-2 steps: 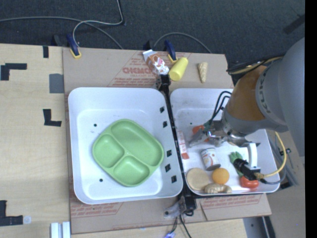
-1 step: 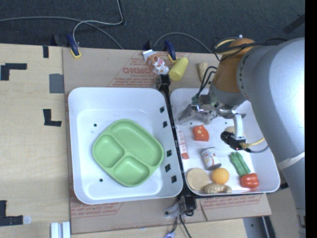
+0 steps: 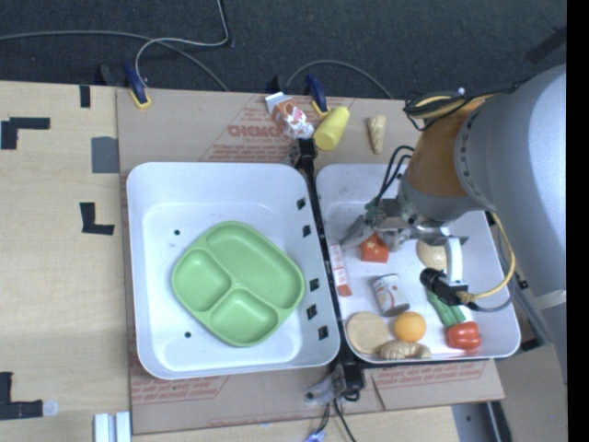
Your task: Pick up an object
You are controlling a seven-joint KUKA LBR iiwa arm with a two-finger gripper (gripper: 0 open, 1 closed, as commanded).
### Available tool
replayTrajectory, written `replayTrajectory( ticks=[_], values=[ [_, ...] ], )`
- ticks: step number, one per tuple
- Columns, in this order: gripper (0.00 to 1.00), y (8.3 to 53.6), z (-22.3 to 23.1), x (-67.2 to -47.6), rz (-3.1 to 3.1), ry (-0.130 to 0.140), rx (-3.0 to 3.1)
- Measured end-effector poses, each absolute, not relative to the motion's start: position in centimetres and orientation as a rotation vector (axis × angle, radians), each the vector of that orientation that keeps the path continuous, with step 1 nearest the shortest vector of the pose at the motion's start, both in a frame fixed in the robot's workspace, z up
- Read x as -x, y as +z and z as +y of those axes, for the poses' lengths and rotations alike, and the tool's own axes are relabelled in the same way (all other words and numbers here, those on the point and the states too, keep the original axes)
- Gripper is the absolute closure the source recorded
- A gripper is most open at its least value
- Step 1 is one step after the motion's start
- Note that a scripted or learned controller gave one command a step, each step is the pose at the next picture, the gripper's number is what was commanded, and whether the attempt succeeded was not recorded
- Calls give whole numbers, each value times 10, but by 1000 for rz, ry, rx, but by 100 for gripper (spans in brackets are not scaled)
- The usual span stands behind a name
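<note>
A: Camera view: my gripper point(image 3: 368, 230) hangs over the right bin point(image 3: 354, 184), near its left wall, just above the orange block point(image 3: 373, 250). I cannot tell its state.

B: And the rest?

A: Can point(image 3: 390, 294), orange point(image 3: 409, 326), cookie point(image 3: 365, 331) and tomato point(image 3: 464, 335) lie toward that bin's front edge; a green tray point(image 3: 238, 282) sits mid left bin point(image 3: 152, 191).
</note>
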State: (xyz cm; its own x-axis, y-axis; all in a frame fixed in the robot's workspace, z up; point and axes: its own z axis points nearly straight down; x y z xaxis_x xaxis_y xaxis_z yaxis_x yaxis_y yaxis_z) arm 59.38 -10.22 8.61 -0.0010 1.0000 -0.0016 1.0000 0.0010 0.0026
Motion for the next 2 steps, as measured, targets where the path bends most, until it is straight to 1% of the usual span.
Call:
replayTrajectory(
  ticks=[1, 2],
  values=[
    [100, 96, -102, -594, 2221, -1, -2217],
    [100, 185, -37, -607, 2224, 1, -2219]
  ],
)
